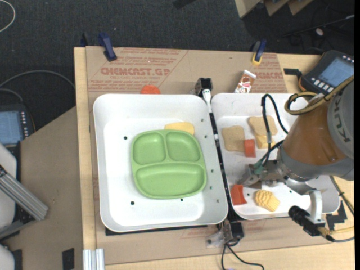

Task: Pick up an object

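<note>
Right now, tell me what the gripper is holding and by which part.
It cannot be told. The gripper hangs low in the right bin, near a red block and a yellow corn piece, with no object visibly in its grasp.

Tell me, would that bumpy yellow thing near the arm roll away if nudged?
Probably not far: the ridged yellow piece looks like toy corn lying flat in the right bin. It seems light, stiff plastic, so it would likely slide. Its ridges may help grip.
</note>
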{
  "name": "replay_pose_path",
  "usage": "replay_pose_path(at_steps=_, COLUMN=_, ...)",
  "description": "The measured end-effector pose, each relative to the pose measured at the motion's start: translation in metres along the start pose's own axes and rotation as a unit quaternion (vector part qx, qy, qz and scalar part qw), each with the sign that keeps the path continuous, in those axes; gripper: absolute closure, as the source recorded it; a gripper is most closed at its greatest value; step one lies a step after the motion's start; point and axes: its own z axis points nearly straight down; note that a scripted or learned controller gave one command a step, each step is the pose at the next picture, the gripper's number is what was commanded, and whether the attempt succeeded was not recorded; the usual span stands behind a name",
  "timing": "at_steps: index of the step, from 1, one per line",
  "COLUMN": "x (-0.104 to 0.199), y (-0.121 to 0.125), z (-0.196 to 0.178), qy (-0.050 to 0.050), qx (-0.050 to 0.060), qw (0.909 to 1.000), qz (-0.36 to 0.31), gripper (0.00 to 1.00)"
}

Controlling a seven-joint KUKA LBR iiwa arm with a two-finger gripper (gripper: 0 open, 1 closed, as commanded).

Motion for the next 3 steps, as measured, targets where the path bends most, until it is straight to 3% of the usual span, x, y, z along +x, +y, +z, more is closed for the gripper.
replay_pose_path(at_steps=1, x=0.007, y=0.031, z=-0.001, qy=-0.002, qx=-0.006, qw=1.0000, qz=-0.003, gripper=0.00)
replay_pose_path(at_steps=3, x=0.007, y=0.063, z=-0.001, qy=-0.002, qx=-0.006, qw=1.0000, qz=-0.003, gripper=0.00)
